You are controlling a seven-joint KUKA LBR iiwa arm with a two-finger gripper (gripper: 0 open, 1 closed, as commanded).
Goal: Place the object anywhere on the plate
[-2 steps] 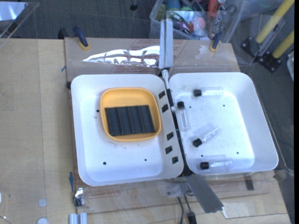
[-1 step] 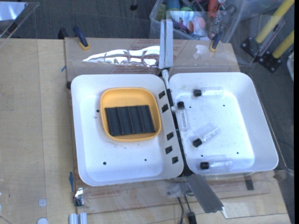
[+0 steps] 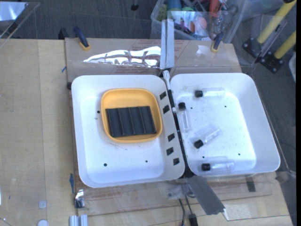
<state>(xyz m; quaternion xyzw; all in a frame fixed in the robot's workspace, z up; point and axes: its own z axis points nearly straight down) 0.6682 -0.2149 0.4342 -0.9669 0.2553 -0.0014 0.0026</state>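
Note:
A yellow plate (image 3: 109, 101) sits in the left white bin (image 3: 89, 149). On it lies a dark ribbed rectangular object (image 3: 130, 121), flat and within the plate's rim. The right white bin (image 3: 254, 126) holds several clear tubes with black caps: one at the back (image 3: 210, 93), one by the divider (image 3: 184, 118), one in the middle (image 3: 207, 138) and one near the front (image 3: 218, 165).
A clear plastic box of mixed coloured items (image 3: 202, 8) stands behind the bins. Blue clamps (image 3: 81, 37) hold the cardboard backing at the bench's rear. Black clips (image 3: 168, 126) line the divider between the bins. A yellow pole (image 3: 278, 13) stands at the far right.

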